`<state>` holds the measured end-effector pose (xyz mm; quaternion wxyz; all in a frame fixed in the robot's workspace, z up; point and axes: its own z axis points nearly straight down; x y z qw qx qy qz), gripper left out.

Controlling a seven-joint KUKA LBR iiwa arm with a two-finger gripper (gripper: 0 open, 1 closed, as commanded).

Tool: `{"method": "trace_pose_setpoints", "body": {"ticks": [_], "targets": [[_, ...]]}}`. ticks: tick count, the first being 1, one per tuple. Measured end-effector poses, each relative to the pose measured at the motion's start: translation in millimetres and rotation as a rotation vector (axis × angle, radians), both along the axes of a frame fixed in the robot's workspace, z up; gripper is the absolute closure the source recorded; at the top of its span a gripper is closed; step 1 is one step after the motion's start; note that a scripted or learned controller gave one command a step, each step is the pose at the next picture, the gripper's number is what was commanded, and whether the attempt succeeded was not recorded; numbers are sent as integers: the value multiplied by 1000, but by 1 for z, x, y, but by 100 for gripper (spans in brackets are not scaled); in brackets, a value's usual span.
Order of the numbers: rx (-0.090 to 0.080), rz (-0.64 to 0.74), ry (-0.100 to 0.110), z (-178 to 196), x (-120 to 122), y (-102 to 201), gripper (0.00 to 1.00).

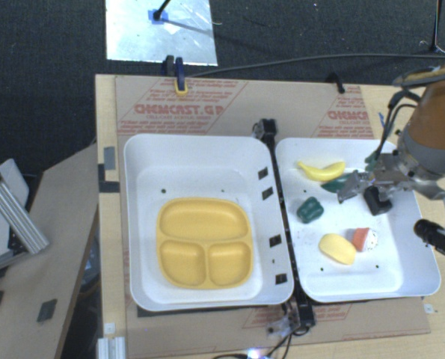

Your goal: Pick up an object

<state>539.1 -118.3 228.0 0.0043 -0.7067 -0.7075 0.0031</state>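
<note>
The right bin (409, 279) holds a yellow banana (321, 170), a dark green chunk (310, 210), a pale yellow lemon-like piece (337, 248) and a small red and white piece (363, 238). My gripper (360, 191) hangs over the upper right part of this bin, just right of the banana and above the red and white piece. A dark teal bit (333, 186) lies under the banana's right end, right at the gripper's left tip. Whether the gripper touches it is unclear.
The left bin (143, 275) carries a yellow divided plate (204, 241). The grey arm with its orange band (439, 118) comes in from the right over the right bin's far corner. Black clips (266, 129) join the bins along the middle seam.
</note>
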Motion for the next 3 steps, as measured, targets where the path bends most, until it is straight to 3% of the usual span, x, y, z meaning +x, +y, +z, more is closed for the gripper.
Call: {"method": "trace_pose_setpoints", "body": {"ticks": [1,3], "targets": [[-1,3,-12,6,2,0,0],[0,-1,-8,-85,-1,14,0]]}}
